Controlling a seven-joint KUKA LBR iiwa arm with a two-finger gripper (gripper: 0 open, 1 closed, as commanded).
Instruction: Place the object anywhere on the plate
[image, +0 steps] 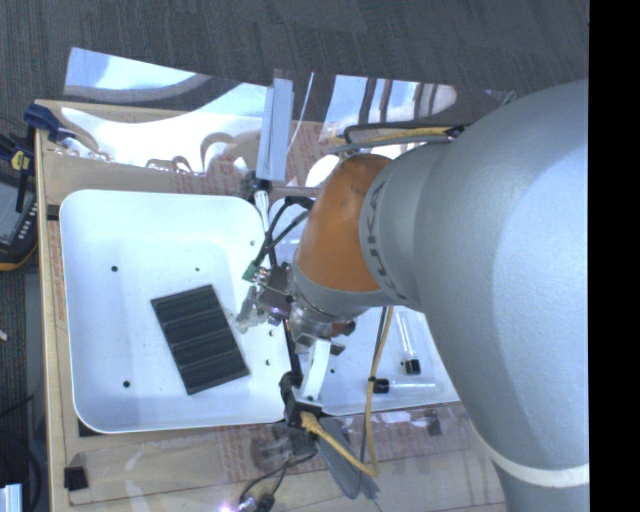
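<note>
The dark ribbed plate (200, 340) lies flat in the left bin (90, 230). The hand (262, 300) sits at that bin's right wall; its state cannot be told, and no object is discernible. Advice: centre over the plate, descend vertically, then release.

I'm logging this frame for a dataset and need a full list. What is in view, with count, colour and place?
Bin: one, white, left half of the bench.
Ridged plate: one, dark grey, lying flat and slanted on the left bin's floor.
Second bin: one, white, right of the first, mostly covered by the arm.
Small tube-like item: one, clear with dark ends, in the right bin; too small to identify.
Handheld device: one, black and yellow, at the left edge.
Arm: one, grey with orange band, from the right.
Gripper: one, at the left bin's right wall.
</note>
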